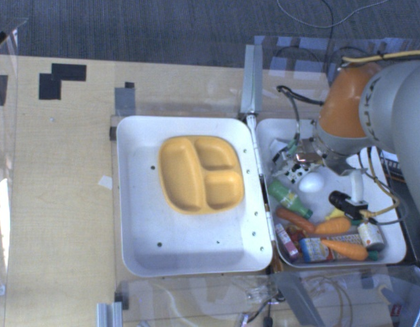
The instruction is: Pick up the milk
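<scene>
Hovering low over right bin (401, 251), gripper (292, 161) sat beside white egg (311, 181). Jaws' state: could not tell. Milk (289, 172), cow-patterned carton, lay under gripper, beside egg. Pick not yet done; grasp and lift remained.

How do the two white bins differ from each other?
The left bin holds a single yellow divided plate, while the right bin is crowded with small toy foods such as carrots and a green bottle. The grey arm reaches into the right bin; nothing reaches into the left bin. Both are shallow, white and sit side by side.
</scene>
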Available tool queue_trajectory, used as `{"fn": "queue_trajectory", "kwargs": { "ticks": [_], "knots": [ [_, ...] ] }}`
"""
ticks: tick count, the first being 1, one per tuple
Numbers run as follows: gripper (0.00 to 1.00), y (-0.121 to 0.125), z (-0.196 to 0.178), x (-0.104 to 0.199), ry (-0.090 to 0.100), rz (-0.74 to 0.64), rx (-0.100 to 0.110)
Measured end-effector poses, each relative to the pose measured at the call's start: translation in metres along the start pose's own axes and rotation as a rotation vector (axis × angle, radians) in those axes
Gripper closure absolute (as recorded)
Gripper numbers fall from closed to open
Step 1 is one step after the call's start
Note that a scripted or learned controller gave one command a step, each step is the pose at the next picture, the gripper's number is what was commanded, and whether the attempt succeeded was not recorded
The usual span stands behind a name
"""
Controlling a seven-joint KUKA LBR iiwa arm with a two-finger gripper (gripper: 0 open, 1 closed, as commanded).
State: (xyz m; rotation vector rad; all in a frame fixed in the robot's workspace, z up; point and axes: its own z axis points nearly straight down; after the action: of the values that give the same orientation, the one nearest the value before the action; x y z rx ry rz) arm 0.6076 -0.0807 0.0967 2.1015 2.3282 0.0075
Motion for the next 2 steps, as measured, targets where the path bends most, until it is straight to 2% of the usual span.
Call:
{"fn": "queue_trajectory", "kwargs": {
  "ticks": [1, 2],
  "knots": [
    [0.00, 0.027, -0.090, 0.009, -0.001, -0.067, -0.001],
    [0.00, 0.005, 0.008, -0.025, -0.002, -0.254, -0.004]
  ]
}}
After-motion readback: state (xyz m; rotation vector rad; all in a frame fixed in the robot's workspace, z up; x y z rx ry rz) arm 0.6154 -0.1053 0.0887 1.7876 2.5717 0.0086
